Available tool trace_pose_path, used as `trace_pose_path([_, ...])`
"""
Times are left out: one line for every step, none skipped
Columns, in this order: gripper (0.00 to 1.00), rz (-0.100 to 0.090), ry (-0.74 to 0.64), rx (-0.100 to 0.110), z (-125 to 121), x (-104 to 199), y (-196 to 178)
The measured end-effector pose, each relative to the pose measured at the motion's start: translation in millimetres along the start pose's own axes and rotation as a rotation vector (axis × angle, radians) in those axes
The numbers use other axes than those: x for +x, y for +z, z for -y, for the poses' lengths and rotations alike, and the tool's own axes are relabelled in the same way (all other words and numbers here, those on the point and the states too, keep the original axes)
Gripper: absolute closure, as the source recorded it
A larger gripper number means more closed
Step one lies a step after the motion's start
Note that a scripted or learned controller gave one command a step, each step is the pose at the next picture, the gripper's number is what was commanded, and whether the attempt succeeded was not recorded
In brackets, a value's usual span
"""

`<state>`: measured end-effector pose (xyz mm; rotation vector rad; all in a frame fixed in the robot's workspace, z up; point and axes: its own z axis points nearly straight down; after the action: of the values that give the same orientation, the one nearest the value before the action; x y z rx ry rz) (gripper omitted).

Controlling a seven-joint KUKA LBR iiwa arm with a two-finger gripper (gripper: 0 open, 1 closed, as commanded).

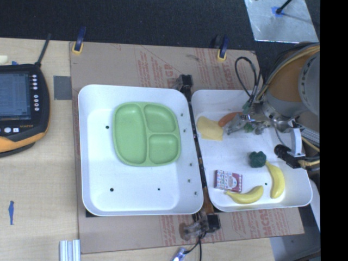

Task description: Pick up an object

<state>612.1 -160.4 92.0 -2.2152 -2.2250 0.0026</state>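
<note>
In the right bin (304, 200) my gripper (237, 126) hangs low over the upper middle, its tip pointing left. An orange carrot-like piece (227, 118) lies right at the tip, partly hidden by it. A pale yellow wedge (210, 128) sits just left of the gripper. Farther down lie a dark green broccoli piece (257, 158), a banana (277, 180), a second banana (246, 195) and a small red and white box (228, 180). Whether the carrot piece is held is not visible.
The left bin (98, 184) holds a green divided plate (146, 133). A tablet-like pendant (19, 109) lies on the bench at far left. Cables (249, 75) loop above the gripper, and the arm's body (296, 91) covers the right bin's upper right corner.
</note>
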Motion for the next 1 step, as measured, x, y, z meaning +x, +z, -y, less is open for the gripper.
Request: trace_pose_path([0.00, 0.000, 0.001, 0.002, 62.4, -51.9, 0.5])
